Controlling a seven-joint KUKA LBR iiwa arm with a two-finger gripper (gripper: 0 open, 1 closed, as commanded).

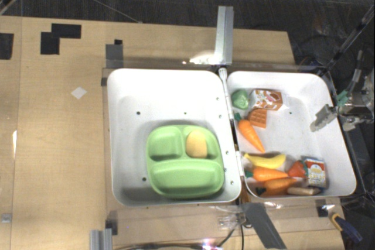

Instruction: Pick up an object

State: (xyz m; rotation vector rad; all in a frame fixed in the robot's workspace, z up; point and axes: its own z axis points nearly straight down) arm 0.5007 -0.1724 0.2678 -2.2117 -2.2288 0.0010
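On the left we see the bare wooden table [53,143] with a few black marks near its far edge. Next comes the left bin [135,102], white and shallow. In it lies a green plate [176,175] with three sections. A yellow, egg-shaped thing [197,143] sits in the plate's upper right section.

The right bin [299,120] touches the left bin along one side. Near its top left corner we see a green round toy [239,99]. Just beside that is a small orange and white packet [268,98]. Under the packet sits a little orange-brown square [258,118], and an orange carrot [252,134] lies at a slant below it.

Along the near side of this bin, more toys are packed close together. We see a yellow banana [266,160], another orange carrot [270,174], a small red piece [297,170], and a little box with a white and orange front [314,172]. A long brown piece [290,189] lies at the very front, and we cannot tell what it is.

At the right rim of the right bin we see the hand [323,117], up above the bin. It is grey and points toward the left. It is well apart from the toys, and nothing is in it. We cannot tell if its fingers are apart or together.
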